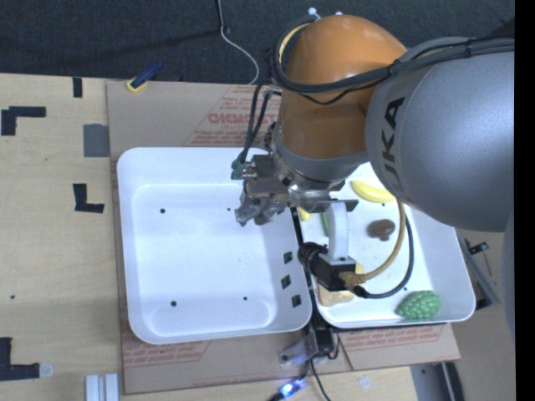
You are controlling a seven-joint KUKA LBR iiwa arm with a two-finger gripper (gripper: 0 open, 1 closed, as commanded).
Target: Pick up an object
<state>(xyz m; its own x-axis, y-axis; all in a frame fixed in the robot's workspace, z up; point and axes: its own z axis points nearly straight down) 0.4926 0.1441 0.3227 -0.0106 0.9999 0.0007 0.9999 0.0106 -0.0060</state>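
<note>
**Arm over left bin, pickings all to its right**

Nearest the lens: grey arm (451, 132) and orange band (334, 65), covering much of the right bin (456, 261). Reaches in from the right and hangs the gripper (255, 203) over the left bin (167, 257), near its far right corner, bare white floor below. Cannot tell how wide the grip stands; nothing seen held.

Lying in the right bin, across the shared wall from the gripper: banana (372, 192) closest, long axis roughly across the view; brown piece (382, 229) just beyond it toward the near side; green lump (418, 305) well apart in the near right corner.

Probably calls for a shift rightward over the wall before any descent, banana first in line.
</note>
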